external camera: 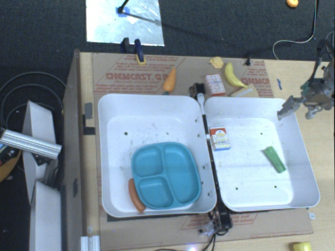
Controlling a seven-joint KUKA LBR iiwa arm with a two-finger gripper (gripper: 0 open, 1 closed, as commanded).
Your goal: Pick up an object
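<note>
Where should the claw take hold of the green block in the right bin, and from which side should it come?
Probably from straight above, across the short width at the middle of the green block. It lies flat and slanted on the floor of the right bin, long and narrow, with free space all around. The claw would likely need to turn so that it closes across the long sides.
</note>
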